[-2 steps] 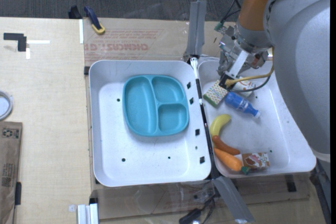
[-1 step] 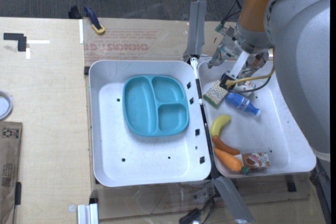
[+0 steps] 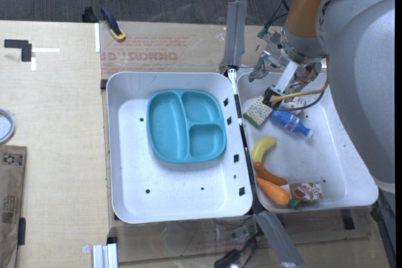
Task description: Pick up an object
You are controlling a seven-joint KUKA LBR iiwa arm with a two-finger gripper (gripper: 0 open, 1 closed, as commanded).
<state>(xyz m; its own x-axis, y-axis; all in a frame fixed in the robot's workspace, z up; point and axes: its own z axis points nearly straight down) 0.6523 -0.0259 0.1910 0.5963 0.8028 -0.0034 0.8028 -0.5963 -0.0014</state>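
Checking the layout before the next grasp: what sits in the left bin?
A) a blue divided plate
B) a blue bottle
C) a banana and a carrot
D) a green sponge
A: the blue divided plate lies alone in the left bin, while the banana, carrot and blue bottle lie in the right bin.

This is a robot lab. A grey industrial arm (image 3: pixel 352 28) with bundled cables fills the upper right, two white bins (image 3: pixel 125 185) sit clamped mid-frame on a plywood bench (image 3: pixel 50 103), and tape marks (image 3: pixel 19 47) lie upper left.
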